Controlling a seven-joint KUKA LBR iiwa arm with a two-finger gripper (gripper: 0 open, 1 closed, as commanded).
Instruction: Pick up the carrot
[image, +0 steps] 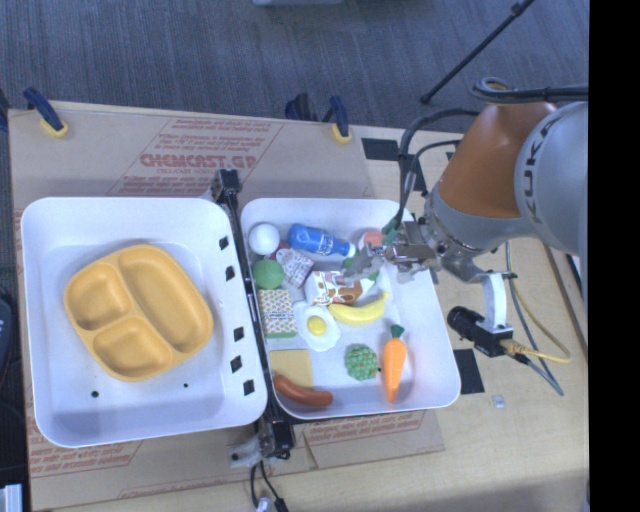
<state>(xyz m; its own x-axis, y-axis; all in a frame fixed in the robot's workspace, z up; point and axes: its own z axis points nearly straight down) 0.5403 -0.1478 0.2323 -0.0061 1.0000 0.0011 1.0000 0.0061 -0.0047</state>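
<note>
Carrot (394, 367) lies in right bin (440, 372), near its front right corner, green top pointing away from the front rim, broccoli (361, 361) just beside. Gripper (383, 251) hangs over the bin's far side, above the banana (357, 311); jaw state cannot be told. Suggest: travel toward the front rim, align fingers across carrot's mid-body, keep clear of broccoli and bin wall.

Two white bins (60, 225), one yellow tray (138, 310), one carrot (394, 364)

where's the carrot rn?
In the right bin, near its front right corner: the carrot lies just right of the broccoli, below the banana.
</note>
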